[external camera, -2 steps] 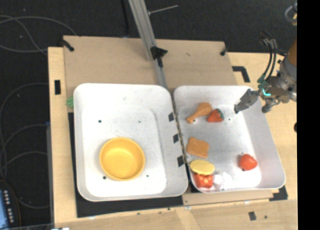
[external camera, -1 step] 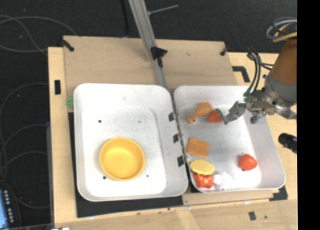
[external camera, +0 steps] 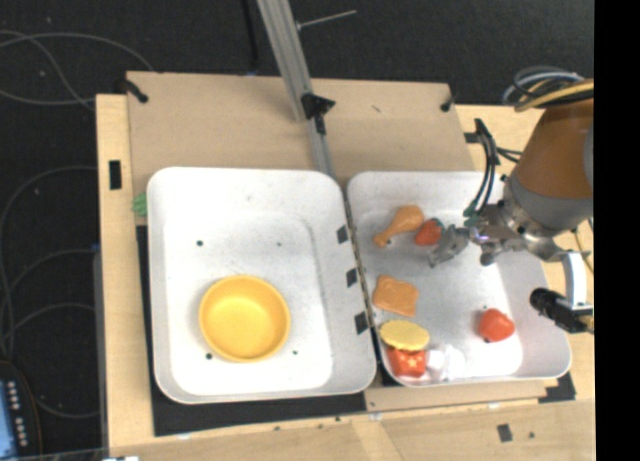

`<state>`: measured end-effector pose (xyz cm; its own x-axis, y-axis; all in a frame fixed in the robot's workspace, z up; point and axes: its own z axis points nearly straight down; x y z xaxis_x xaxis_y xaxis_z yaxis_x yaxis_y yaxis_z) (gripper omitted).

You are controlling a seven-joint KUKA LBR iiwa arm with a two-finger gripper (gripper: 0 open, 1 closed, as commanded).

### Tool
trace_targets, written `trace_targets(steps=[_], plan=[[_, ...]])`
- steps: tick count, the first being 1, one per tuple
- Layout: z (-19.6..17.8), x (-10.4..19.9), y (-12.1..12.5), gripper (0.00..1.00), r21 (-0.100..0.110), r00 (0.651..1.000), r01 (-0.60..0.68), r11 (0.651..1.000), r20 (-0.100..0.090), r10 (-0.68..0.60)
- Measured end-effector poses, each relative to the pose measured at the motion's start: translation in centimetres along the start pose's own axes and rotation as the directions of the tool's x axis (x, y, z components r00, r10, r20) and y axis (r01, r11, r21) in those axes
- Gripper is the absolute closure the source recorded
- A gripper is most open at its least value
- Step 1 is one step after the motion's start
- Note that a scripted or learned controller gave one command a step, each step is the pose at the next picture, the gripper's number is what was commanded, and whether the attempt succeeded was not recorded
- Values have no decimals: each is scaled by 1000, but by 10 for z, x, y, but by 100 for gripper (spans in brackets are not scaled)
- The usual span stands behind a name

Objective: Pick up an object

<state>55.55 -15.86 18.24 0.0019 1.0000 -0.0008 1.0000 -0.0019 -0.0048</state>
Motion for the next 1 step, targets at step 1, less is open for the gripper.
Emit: trace_targets(steps=[1], plan=[[45, -5, 5, 0, -1, 1000, 0, 1000, 1, 0]])
